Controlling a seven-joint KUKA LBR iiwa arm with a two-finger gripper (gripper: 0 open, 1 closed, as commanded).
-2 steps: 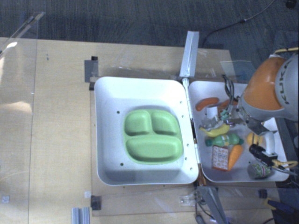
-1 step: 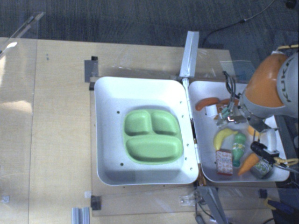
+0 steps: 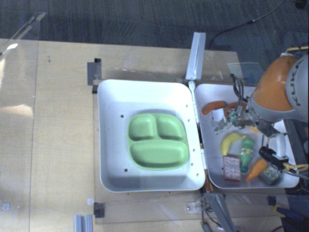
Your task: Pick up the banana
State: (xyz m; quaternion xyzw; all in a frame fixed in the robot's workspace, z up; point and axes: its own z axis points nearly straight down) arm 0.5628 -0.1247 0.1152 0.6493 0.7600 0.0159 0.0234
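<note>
Banana (image 3: 231,142), yellow and curved, lies in the right bin (image 3: 210,153) near its middle, just left of a green bottle (image 3: 246,152) and apart from the gripper (image 3: 235,118), which hangs a little above it in the view, over the bin's upper half. The grey arm (image 3: 275,88) reaches in from the right with its orange band bulking over the bin's far right corner and the wrist bent down toward the bin floor. Whether the gripper is released or clenched cannot be told from this slant, and nothing can be seen grasped in it. The label on the small red and white box (image 3: 231,168) below the banana is too small to read, as is the bottle's. From the left, the pale wooden bench (image 3: 53,129) carries the 2 white bins side by side. The left bin (image 3: 111,129) holds a green divided plate (image 3: 158,140) with 3 compartments, lying flat near its centre. A metal bar (image 3: 197,54) stands at the far end of the seam between the bins. In the right bin a reddish sausage (image 3: 213,106) lies near the top left, an orange carrot (image 3: 256,170) leans at the bottle's base, and a small can (image 3: 269,176) sits by the lower right corner. Dark carpet (image 3: 120,8) runs beyond the bench, crossed by a black cable (image 3: 241,25).
</note>
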